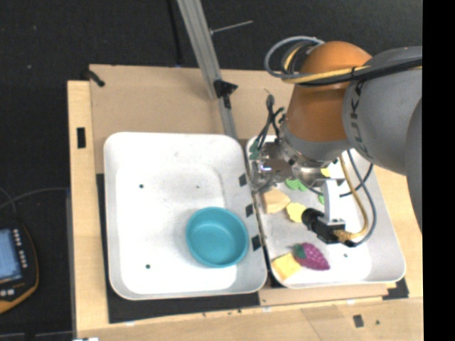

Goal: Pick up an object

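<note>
Here tool hovers above right bin

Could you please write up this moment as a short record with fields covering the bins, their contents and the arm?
left bin: shallow white bin holding a teal round bowl
right bin: shallow white bin holding a purple grape-like toy, a yellow wedge-shaped piece, a tan chunk and a small green piece
arm: grey and orange arm over the right bin
gripper: low at the right bin's left side
</note>
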Controlling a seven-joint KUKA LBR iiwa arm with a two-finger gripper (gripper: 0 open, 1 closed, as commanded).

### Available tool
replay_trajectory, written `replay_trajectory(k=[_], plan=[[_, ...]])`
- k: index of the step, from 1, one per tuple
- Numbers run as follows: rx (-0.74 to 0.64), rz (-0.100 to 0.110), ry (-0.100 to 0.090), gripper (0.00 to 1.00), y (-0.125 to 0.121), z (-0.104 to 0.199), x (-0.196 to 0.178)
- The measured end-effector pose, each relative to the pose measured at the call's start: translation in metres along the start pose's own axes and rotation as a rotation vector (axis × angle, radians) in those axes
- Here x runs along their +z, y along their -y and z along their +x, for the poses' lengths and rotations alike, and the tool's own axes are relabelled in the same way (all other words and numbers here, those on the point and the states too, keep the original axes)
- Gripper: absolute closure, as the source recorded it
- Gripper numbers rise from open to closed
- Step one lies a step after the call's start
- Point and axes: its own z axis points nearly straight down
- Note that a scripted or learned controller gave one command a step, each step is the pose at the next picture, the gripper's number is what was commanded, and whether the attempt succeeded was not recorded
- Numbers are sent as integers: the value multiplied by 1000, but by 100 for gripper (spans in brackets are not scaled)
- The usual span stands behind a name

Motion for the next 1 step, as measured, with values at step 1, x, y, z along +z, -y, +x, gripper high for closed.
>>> replay_trajectory(k=[1], plan=[[-3,1,-1,100,24,42,4]])
